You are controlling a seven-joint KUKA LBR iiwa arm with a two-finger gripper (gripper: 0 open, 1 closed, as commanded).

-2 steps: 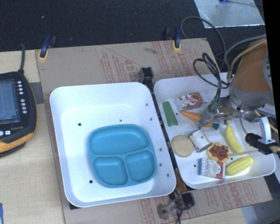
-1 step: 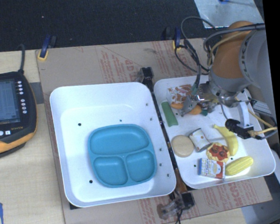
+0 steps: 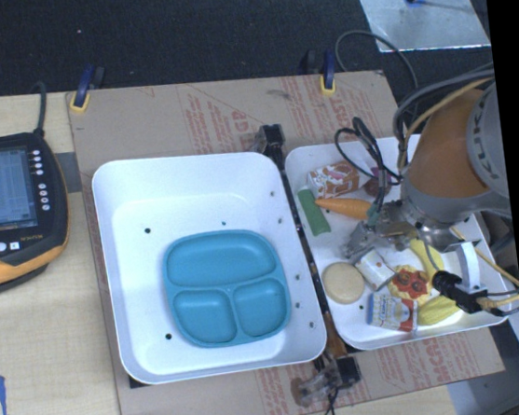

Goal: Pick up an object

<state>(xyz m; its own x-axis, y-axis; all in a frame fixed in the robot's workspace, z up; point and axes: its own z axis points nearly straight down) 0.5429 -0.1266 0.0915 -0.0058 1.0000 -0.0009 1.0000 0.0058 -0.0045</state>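
Gripper (image 3: 373,235) low in right bin (image 3: 350,332), fingers buried in clutter — spread cannot tell, nothing seen held. Nearest candidates: round tan disc (image 3: 344,283) just below gripper, carrot (image 3: 346,206) just above. Best approach, likely: descend straight, centre on one item. Crowding — green stick (image 3: 311,212), banana (image 3: 438,307), cartons, cables. Left bin (image 3: 129,218) holds blue tray (image 3: 224,286).

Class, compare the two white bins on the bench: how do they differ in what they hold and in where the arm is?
The left bin holds one blue divided tray; the right bin holds a clutter of small items, among them a carrot and a round tan disc. The arm's tool reaches into the right bin, not the left bin. Both are shallow, white and side by side.
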